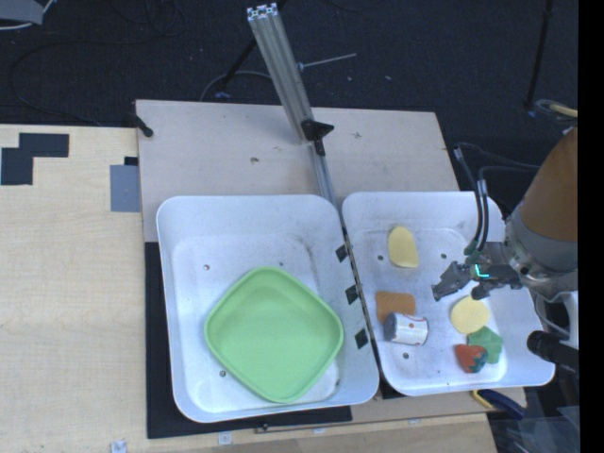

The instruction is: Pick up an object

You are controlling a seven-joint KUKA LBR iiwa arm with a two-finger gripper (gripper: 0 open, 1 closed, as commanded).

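Clutter fills the right bin (pixel 444 217), so the pincer (pixel 460 283) hangs just above the round yellow piece (pixel 469 315), its likely target, fingers spread and holding nothing. Beyond that piece lie a brown block (pixel 395 303), a white can (pixel 408 328) and a yellow oval (pixel 403 247); the green plate (pixel 274 334) sits well apart.

— What sits on the bench (pixel 236 154)?
— Two shallow white bins side by side, the left bin (pixel 179 243) and the right bin (pixel 439 210), their inner rims touching.
— Anything else nearby?
— A slanted metal rail (pixel 283 69) runs down from the top towards the seam between them. Black cables (pixel 85 26) lie on the dark floor behind, and a pale wooden board (pixel 66 291) lies to the left.
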